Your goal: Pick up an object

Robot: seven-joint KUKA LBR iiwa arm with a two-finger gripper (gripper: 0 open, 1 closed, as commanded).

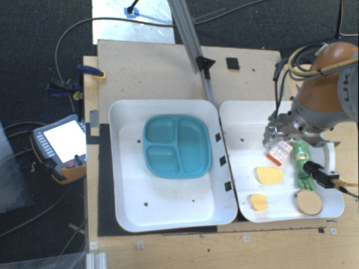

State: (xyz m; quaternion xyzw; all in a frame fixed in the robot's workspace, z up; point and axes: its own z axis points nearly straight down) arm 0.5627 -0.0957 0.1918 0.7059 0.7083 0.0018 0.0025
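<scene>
1. While the arm [328,88] leans in from the right over the right bin [241,128], its claw [279,138] sits low at a small red-and-white packet [279,152], which lies just under it.
2. Whether the claw is spread or pressed together I cannot tell (the wrist hides the tips), and nothing shows the packet pinched.
3. Other candidates lie in the same bin: a green bottle [302,160] just beside the packet, a yellow wedge [270,176] near the middle, a small yellow piece [258,202] toward the front edge, and a tan disc [309,202] in the front right corner.
4. In the left bin [126,200] lies a teal tray [177,145] with compartments, well apart from the claw.
5. As for progress, I judge the pick to be at the reach or grasp stage: the claw is down among the things, yet every item looks to rest on the bin floor.
6. Left to do, as I see it: get a firm hold on one thing, most likely the packet, and lift it clear of the worktop bin.
</scene>
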